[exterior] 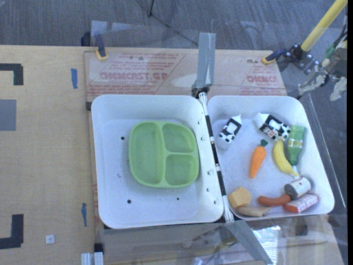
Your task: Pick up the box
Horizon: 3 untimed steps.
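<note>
The box (302, 203), judged to be the small red-and-white carton, is lying flat at about 5 o'clock in the right bin (317, 134), close against the rim. It is touching or nearly touching a short can (298, 187) at its 11 o'clock and the end of a red sausage (272, 200) at its 9 o'clock.

Nothing is gripping or lifting it, so the task is looking unstarted: the reach, the grasp and the lift are all still remaining. What the jaws are doing, open or closed, I cannot tell.

Two other blocky cartons with black-and-white cow patches, one carton (228, 131) at 10 o'clock and a second carton (274, 127) at 12 o'clock, are sitting in the same bin and could be mistaken for the target.

The box is showing flat faces and straight edges, probably rigid toy plastic. Around it smooth, rounded play food is lying: a tapered orange carrot (257, 159), a curved yellow banana (284, 159), a green packet (296, 137) and an orange wedge (240, 196).

The left bin (110, 197) is holding a glossy green divided plate (164, 154). Both bins are looking matte white and shallow, and they are resting on a pale wooden worktop (38, 148).
</note>
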Available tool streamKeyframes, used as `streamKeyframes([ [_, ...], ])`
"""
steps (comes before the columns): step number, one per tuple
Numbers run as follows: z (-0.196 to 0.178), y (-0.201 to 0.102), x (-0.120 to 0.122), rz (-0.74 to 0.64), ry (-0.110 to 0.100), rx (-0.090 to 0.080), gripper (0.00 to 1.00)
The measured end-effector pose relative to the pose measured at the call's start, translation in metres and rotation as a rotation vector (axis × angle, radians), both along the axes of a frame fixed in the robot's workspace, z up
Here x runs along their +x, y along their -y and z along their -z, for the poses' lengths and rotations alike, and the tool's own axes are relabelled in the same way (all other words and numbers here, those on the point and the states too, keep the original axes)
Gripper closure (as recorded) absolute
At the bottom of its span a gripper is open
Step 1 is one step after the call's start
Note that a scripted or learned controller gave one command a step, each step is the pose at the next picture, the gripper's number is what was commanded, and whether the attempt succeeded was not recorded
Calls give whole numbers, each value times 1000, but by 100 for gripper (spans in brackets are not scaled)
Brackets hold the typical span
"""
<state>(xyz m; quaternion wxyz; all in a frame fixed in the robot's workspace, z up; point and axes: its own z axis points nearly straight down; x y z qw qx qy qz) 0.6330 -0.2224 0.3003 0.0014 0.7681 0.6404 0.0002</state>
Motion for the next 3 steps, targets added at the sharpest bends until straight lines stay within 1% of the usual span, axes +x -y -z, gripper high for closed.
streamKeyframes([
  [1, 0, 0, 0, 0, 0, 0, 0],
  [2, -11, -1, 2, -4, 4, -3, 100],
  [3, -22, -3, 4, -8, 8, -7, 100],
])
